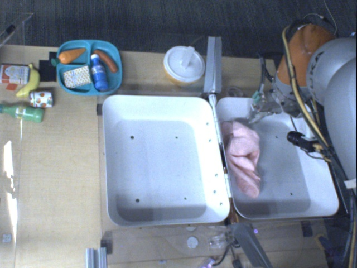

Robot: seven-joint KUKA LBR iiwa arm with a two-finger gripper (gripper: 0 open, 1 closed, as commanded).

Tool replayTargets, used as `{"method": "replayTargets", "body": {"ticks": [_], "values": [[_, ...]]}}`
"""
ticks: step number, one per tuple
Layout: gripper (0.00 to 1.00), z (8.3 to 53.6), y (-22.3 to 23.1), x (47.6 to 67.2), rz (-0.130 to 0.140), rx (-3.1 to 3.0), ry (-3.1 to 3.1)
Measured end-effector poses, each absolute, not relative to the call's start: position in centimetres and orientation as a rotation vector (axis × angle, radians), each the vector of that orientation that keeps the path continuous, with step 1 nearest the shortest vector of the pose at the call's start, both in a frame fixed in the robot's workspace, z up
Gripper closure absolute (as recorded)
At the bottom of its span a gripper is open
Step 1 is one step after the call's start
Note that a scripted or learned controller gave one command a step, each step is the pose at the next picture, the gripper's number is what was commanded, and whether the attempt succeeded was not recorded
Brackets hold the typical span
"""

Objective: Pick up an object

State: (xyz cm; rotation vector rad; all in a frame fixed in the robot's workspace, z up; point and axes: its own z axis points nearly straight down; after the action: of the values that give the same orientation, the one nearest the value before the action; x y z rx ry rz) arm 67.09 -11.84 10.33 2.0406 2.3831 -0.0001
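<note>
Camera view, inspected from the pink cloth (244, 156) outward: the cloth lies crumpled in the right bin (295, 200), against that bin's left wall, running from the upper left corner down toward mid-floor. Nothing grips it. The gripper (262, 106) sits at the bin's upper rim, just above and to the right of the cloth's top end; whether it touches the cloth cannot be told, and the spread of the claw cannot be judged from this angle. The arm (329, 66), grey with an orange band, enters from the right, cables trailing along it. The left bin (162, 161) adjoins on the left. Beyond the bins, on the bench (50, 177): a white lidded cup (184, 64), a blue divided tray (90, 67) of toy food, a banana (29, 81), a small can (41, 99) and a green bottle (22, 112).
</note>
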Motion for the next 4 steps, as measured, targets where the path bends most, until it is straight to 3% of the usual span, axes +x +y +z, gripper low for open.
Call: {"method": "replayTargets", "body": {"ticks": [1,2,3,4], "values": [[0.00,10.3,-11.8,67.1,0.000,2.040,2.384],[0.00,8.9,-12.5,60.2,0.009,1.763,2.588],[0.00,10.0,-9.3,64.3,0.004,1.938,2.469],[0.00,8.9,-11.2,58.0,0.011,1.834,2.536]]}}
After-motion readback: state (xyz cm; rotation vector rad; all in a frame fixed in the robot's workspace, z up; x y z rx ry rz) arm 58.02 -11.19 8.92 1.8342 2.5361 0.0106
